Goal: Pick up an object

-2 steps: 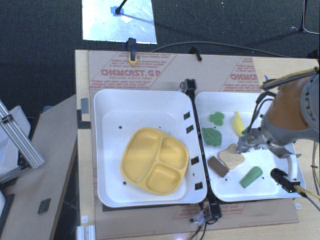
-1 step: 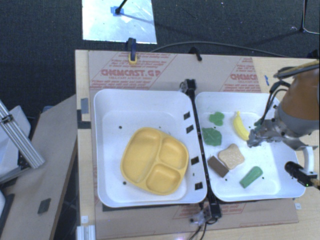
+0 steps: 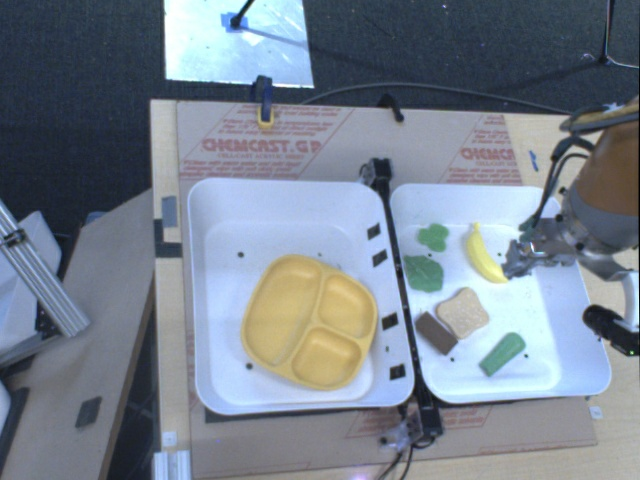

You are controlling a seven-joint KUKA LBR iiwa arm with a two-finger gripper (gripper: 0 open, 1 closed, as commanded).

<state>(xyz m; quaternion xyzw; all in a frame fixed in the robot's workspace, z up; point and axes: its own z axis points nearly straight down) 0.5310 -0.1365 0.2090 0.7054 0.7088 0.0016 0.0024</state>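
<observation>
One gripper beside banana | fingers indistinct | arm cropped right

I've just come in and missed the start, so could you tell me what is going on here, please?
A robot arm reaches in from the right over the right bin, its gripper low beside the banana. Nothing shows between its fingers, so no object is picked up yet. That bin also holds two green leafy pieces, a bread slice, a brown block and a green pickle. The left bin holds a yellow tray.
</observation>
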